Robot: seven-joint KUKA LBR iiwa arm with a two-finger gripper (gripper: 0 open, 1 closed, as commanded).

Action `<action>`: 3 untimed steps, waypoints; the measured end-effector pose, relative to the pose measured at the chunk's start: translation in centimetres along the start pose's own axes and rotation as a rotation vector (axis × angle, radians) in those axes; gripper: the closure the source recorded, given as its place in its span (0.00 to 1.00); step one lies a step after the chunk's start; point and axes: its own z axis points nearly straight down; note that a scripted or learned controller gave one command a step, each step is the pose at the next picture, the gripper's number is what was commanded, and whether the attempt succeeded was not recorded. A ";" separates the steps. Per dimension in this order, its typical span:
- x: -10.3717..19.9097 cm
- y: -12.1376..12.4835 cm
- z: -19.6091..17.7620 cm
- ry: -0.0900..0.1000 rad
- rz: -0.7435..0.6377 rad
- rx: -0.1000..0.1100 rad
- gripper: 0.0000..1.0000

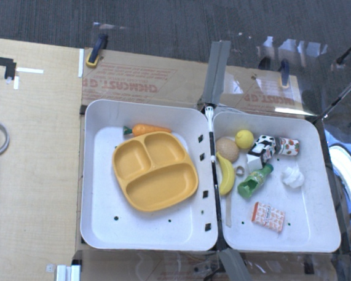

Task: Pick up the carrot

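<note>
The carrot (150, 129) lies untouched by the left bin's (97, 179) back wall, against the yellow divided plate (155, 171); the whole pick remains

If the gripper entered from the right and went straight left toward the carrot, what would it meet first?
Probably the red-and-white box, if it travels low; the carrot lies beyond, in the left bin.

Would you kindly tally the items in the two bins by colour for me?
Yellow: 3 - divided plate, lemon, banana
Orange: 1 - carrot
Green: 1 - bottle
Brown: 1 - round fruit
White or patterned: 4 - cow-print carton, small box, crumpled tissue, packet
Total: 10
</note>
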 end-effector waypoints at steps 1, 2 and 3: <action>-0.7 -0.2 0.0 -0.002 -0.304 0.001 1.00; 0.3 0.1 0.0 -0.001 -0.627 -0.001 1.00; 1.3 0.5 0.1 -0.001 -0.956 -0.003 1.00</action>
